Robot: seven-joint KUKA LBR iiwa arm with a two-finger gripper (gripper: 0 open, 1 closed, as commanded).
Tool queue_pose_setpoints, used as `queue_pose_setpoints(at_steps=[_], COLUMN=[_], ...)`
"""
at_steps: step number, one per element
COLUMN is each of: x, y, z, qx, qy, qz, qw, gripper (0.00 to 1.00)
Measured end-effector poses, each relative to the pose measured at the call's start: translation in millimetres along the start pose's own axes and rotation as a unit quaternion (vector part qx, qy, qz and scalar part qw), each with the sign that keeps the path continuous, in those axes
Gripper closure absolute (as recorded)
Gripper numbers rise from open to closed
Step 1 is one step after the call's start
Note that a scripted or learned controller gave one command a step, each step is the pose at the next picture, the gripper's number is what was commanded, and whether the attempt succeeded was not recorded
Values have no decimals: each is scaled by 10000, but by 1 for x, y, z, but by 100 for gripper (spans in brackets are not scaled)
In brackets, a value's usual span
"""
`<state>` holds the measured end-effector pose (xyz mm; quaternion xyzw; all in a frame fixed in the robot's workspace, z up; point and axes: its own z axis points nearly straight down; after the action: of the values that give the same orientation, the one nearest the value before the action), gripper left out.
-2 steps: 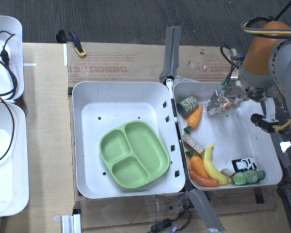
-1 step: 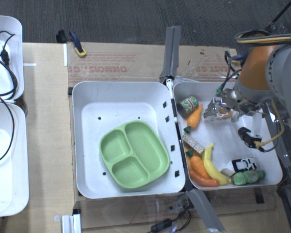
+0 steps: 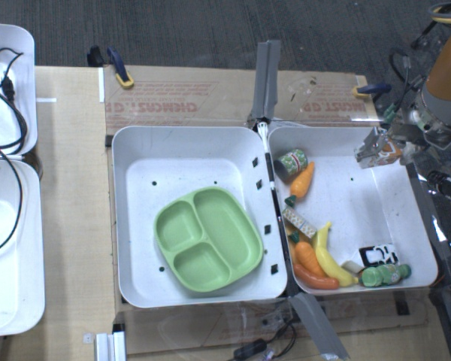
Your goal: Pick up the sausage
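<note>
- The sausage (image 3: 313, 278) lay at the front of the right bin (image 3: 376, 201), down at about seven o'clock from that bin's middle, a reddish-orange link stretched along the front wall.
- Right above it, touching or nearly so, sat an orange carrot (image 3: 307, 254), and the yellow banana (image 3: 329, 256) curved down at its three o'clock side, its lower end reaching past the sausage's right tip.
- At eleven o'clock from the sausage, a small patterned bar (image 3: 298, 221) rested slantwise against the divider between the bins.
- Further up, at twelve o'clock, a second carrot (image 3: 302, 181) pointed down-left, with a green can (image 3: 292, 161) just above it, the two touching.
- Off at three o'clock from the sausage, a black-and-white card (image 3: 379, 256) lay flat, and a green vegetable (image 3: 385, 275) sat just below it in the front right corner.
- The gripper (image 3: 377, 150) hung over the right bin's back right corner, at about one o'clock from the sausage and well apart from it; something orange showed at its tip, but whether the pincer was clenched or released, I could not tell.
- Over in the left bin (image 3: 135, 201), at nine o'clock, a green three-part plate (image 3: 207, 239) lay flat in the middle.
</note>
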<state>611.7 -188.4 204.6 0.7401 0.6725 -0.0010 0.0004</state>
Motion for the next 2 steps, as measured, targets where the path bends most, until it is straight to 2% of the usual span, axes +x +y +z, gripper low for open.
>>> queue_pose_setpoints(at_steps=[1,2], x=[19,4], y=[-27,44], z=[64,113], qx=[10,-3], qy=[10,4], qz=[-558,-845], qw=[9984,9964], gripper=[0,0])
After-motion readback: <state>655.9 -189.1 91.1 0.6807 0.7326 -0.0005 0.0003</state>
